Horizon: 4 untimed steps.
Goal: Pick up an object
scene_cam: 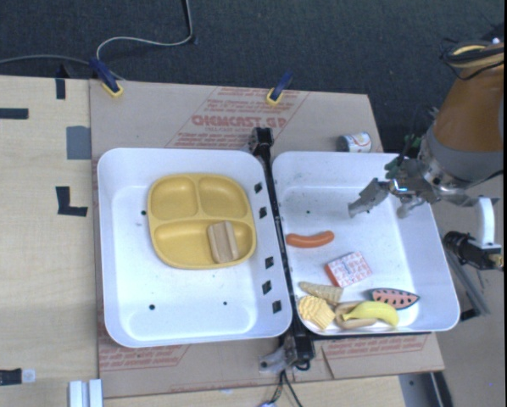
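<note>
Sausage point(309, 239) is lying in the right bin point(423, 265), ungrasped; smaller toys are crowding its near edge. The pincer point(387, 197) is hovering above the bin's far side, fingers spread wide, carrying nothing; picking is remaining undone.

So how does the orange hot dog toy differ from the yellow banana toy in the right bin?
The long orange hot dog toy lies alone near the middle of the right white bin, while the yellow banana toy sits crowded among other toys at the near edge. The hot dog is nearly straight and thin; the banana is curved and thicker. The hot dog touches nothing, while the banana rests against the watermelon slice toy. Both lie flat in the same bin.
</note>
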### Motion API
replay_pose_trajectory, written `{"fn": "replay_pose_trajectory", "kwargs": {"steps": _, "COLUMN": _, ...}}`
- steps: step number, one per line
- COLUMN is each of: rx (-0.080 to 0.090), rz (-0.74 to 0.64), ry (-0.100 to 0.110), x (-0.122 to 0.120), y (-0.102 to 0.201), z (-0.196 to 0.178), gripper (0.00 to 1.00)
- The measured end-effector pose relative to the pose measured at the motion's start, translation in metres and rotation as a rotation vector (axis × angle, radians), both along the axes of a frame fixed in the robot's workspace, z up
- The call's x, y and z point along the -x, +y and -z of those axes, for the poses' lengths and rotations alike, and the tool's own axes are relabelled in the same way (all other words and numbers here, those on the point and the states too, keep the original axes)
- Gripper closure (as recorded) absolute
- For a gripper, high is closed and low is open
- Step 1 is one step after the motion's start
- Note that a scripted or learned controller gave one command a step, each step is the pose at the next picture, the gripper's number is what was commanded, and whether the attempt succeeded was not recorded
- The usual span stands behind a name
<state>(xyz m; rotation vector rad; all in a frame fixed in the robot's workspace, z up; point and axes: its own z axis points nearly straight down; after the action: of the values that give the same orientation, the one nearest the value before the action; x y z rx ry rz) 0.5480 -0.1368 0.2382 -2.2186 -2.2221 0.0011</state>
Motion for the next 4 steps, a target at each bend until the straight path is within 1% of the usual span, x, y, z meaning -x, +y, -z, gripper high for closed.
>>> {"fn": "replay_pose_trajectory", "kwargs": {"steps": 1, "rx": -0.001, "rz": 0.001, "ry": -0.001, "x": 0.032, "y": -0.008, "z": 0.152, "gripper": 0.00}}
{"fn": "replay_pose_trajectory", "kwargs": {"steps": 2, "rx": 0.001, "rz": -0.001, "ry": -0.007, "x": -0.034, "y": 0.025, "z": 0.152, "gripper": 0.00}}
{"fn": "replay_pose_trajectory", "kwargs": {"steps": 3, "rx": 0.002, "rz": 0.000, "ry": -0.006, "x": -0.034, "y": 0.024, "z": 0.143, "gripper": 1.00}}
{"fn": "replay_pose_trajectory", "kwargs": {"steps": 4, "rx": 0.002, "rz": 0.000, "ry": -0.006, "x": -0.034, "y": 0.024, "z": 0.143, "gripper": 0.00}}
